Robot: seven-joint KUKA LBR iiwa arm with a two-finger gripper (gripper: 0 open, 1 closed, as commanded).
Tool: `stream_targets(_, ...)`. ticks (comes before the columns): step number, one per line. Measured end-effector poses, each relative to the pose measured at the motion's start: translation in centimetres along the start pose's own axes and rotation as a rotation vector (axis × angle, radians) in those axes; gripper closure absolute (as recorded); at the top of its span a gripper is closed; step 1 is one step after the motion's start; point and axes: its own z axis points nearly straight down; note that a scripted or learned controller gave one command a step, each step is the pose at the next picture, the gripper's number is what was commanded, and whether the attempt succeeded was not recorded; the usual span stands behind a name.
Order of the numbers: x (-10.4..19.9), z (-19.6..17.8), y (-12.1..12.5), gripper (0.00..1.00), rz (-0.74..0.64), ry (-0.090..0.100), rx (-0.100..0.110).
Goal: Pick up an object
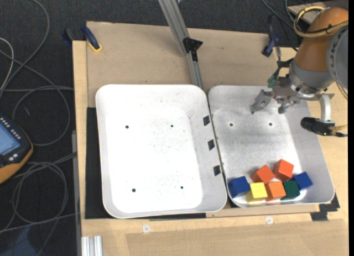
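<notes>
1. We count two shallow white bins on the bench: the left bin (pixel 110 105) and the right bin (pixel 243 139), side by side, with small black clips along the seam between them.
2. We count seven blocks, all clustered at the right bin's 6 o'clock corner: two blue, three orange, one yellow and one green.
3. The first blue block (pixel 238 185) lies at the cluster's 9 o'clock end; the second blue block (pixel 303 181) lies at its 3 o'clock end.
4. The yellow block (pixel 258 191) sits just beside the first blue one, touching an orange block (pixel 275 189) on its 3 o'clock side.
5. A second orange block (pixel 264 174) and a third, redder orange block (pixel 285 168) lie at the cluster's 12 o'clock side; the green block (pixel 291 188) is tucked between the orange ones and the second blue.
6. We see one gripper (pixel 269 101), over the right bin's 12 o'clock part, well apart from the blocks. Its fingers stand spread, with nothing between them.
7. We can read no writing or labels anywhere.
8. Around the bench, a grey metal bar (pixel 174 17) slants in from 12 o'clock, blue clamps grip the board's far edge, black cables loop over the dark floor, and a handheld pendant (pixel 11 147) with a lit screen lies at 9 o'clock.
9. Nothing covers the blocks from above.
</notes>
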Motion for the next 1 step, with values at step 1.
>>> stream_targets(1, 0.0, -1.48, 0.17, 1.0, 0.0, -0.001, -0.007)
